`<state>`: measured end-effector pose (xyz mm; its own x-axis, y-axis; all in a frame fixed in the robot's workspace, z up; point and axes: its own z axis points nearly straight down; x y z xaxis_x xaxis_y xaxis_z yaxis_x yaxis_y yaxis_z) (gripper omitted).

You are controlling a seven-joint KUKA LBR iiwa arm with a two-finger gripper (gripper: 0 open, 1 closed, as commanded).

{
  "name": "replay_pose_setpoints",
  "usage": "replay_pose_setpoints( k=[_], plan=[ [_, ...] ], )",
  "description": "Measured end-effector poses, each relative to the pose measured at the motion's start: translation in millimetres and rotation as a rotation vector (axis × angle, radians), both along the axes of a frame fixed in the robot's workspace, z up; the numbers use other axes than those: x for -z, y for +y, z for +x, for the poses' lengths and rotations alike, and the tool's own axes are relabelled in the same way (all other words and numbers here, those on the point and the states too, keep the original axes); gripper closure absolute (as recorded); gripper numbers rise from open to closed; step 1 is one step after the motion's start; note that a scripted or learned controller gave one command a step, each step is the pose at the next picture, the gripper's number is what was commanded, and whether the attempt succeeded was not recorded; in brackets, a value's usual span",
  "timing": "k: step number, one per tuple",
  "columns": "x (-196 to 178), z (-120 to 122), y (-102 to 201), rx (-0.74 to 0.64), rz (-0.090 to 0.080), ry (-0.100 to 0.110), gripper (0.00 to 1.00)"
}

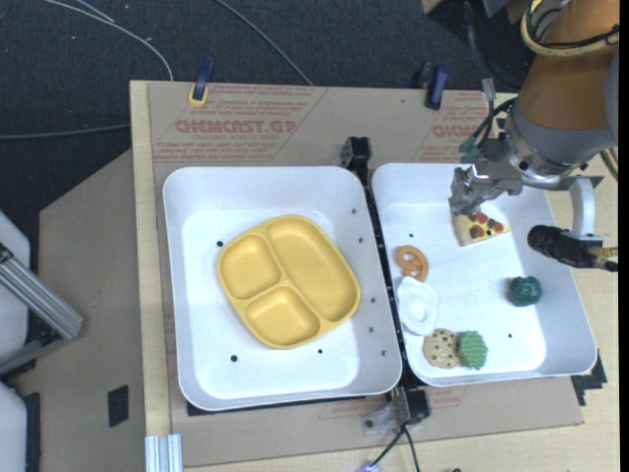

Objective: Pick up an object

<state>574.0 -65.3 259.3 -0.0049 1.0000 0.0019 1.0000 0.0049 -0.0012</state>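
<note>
My gripper (471, 201) hangs low over the back of the right bin (550, 352), right at the near edge of a pizza slice toy (484, 228) that lies flat on the bin floor. The gripper's body hides the slice's far tip. A pretzel (412, 261) lies to the left of the slice. A dark green round item (525, 290) sits toward the bin's right side. Along the bin's left and front lie a white piece (418, 304), a cookie (440, 347) and a light green bumpy item (473, 349).
The left bin (197, 205) holds a yellow divided plate (287, 279). A black divider with clamps (357, 151) runs between the bins. The arm's orange band (580, 18) and cables stand over the bench's back right corner.
</note>
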Motion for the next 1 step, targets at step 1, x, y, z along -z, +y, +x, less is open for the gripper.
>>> replay_pose_setpoints(
  k=[1],
  plan=[
    [17.3,-6.9,54.1,-0.001,0.000,0.003,1.00]
  ],
)
